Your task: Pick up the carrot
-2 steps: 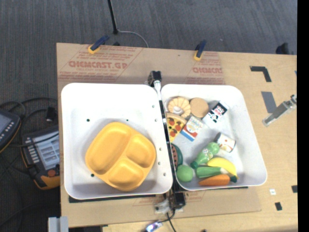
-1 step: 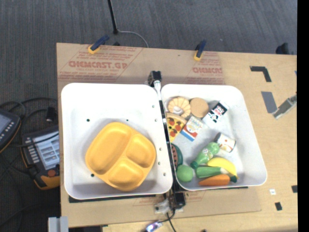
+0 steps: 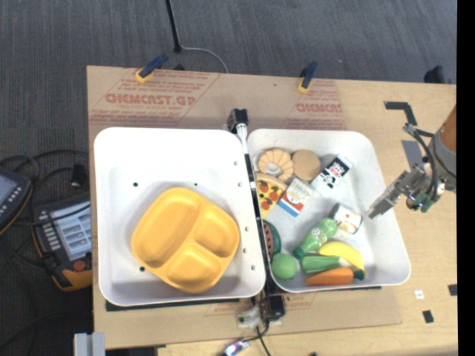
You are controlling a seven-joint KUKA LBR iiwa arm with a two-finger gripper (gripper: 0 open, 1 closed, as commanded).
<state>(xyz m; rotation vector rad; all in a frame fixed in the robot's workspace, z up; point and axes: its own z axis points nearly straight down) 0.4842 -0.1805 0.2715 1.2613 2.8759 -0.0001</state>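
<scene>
At the front edge of the right bin (image 3: pixel 386 199) we find the carrot (image 3: pixel 329 277), lying flat just beneath the banana (image 3: pixel 343 254) and crowded by green vegetables (image 3: pixel 319 262), so our descent must be narrow; the gripper (image 3: pixel 404 195) hangs over the bin's right rim, well apart from it; whether its claw is spread or pressed together we cannot tell; the yellow tray (image 3: pixel 185 237) sits in the left bin (image 3: pixel 119 162).
</scene>
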